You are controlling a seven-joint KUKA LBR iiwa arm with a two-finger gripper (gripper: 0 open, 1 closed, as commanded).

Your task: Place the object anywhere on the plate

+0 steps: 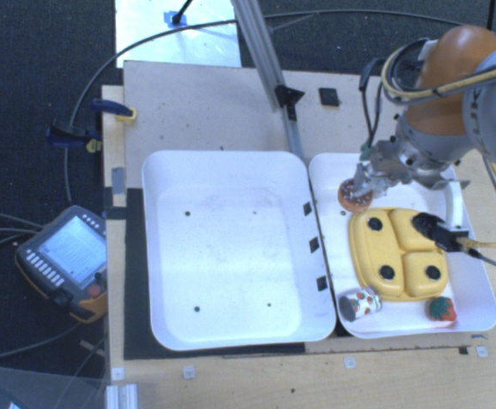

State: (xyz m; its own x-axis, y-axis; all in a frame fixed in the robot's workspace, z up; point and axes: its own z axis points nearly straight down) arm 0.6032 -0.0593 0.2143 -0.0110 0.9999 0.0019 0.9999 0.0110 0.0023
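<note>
pincer (360,186) over round brown object (351,197) (beside yellow plate (399,254))

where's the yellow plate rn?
In the camera view the yellow plate lies in the right bin, toward its middle. The gripper and a small round brown object sit just off its upper-left corner.

Dark carpet floor (26,49) surrounds a pale wooden bench (205,109); cables (86,100) trail across

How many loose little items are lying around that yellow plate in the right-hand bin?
3. A brown round object under the gripper, beyond the yellow plate; a small patterned cup lying at the plate's near-left corner; a red and green piece at its near-right corner. The arm may hide more.
</note>
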